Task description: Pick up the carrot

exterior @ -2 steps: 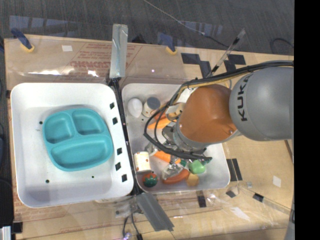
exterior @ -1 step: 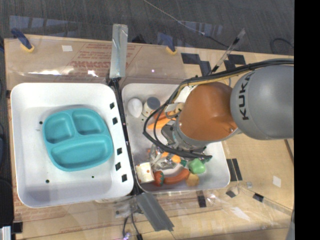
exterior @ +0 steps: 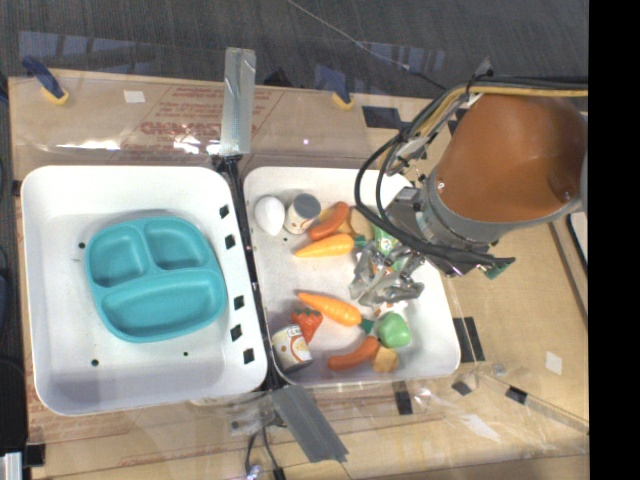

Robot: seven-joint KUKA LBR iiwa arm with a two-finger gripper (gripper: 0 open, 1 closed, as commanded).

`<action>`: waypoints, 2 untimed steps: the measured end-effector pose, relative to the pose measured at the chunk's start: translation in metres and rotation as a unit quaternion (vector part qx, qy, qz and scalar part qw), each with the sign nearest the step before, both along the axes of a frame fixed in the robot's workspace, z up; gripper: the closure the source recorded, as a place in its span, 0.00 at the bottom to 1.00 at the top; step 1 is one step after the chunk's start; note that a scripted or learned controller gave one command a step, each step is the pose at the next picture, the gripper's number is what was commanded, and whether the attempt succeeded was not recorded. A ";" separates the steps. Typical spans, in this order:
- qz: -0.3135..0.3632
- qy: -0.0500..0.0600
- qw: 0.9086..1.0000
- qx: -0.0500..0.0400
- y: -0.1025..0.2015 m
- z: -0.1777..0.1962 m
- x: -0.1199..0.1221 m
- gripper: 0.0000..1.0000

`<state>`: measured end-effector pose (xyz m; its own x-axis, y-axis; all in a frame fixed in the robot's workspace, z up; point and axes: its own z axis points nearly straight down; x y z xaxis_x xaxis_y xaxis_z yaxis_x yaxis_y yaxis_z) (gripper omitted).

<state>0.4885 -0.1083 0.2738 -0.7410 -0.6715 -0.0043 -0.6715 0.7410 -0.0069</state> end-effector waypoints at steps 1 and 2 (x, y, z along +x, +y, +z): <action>0.000 0.002 1.000 0.001 0.000 -0.002 -0.001 0.00; 0.066 0.005 0.998 0.001 -0.007 -0.143 0.002 0.00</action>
